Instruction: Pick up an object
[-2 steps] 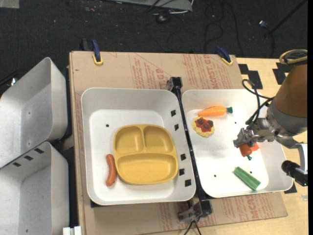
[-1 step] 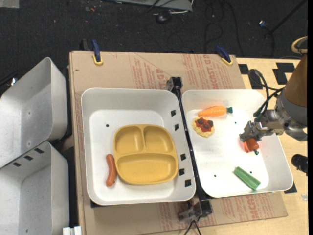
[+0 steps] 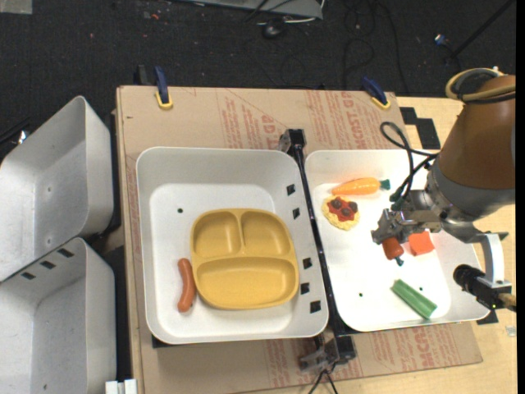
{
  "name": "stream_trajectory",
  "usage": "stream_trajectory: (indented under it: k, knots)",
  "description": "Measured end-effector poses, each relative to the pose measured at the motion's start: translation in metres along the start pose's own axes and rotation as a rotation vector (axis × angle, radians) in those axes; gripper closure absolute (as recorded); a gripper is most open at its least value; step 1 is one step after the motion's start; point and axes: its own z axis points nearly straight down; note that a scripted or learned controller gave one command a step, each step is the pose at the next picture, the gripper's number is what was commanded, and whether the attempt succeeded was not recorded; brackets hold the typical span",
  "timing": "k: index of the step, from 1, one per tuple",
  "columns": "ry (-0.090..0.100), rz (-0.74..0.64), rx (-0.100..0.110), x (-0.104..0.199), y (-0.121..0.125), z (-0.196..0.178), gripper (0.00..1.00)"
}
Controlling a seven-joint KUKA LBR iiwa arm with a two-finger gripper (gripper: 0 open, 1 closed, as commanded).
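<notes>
In the right bin [image 3: 361, 302], my claw [image 3: 394, 240] hovers by the orange block [image 3: 421, 244]; grip state unclear. Next: descend and close.

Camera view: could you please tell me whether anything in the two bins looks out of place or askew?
Nothing looks spilled or damaged. The brown toy sausage lies on the left white bin's floor, beside the yellow divided plate rather than on it. The claw hangs over the right white bin.

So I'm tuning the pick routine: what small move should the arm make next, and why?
Probably a short straight descent: the gripper hangs in the right bin, over a small red piece beside the orange block. Whether it holds anything is unclear.
</notes>
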Motion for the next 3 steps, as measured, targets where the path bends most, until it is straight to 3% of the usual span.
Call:
stream_trajectory:
  k: [2,3]
  knots:
    - [-0.001,-0.001,-0.002,0.107,0.009,0.008,1.0]
    - [0.0,-0.002,0.002,0.16,-0.007,0.008,1.0]
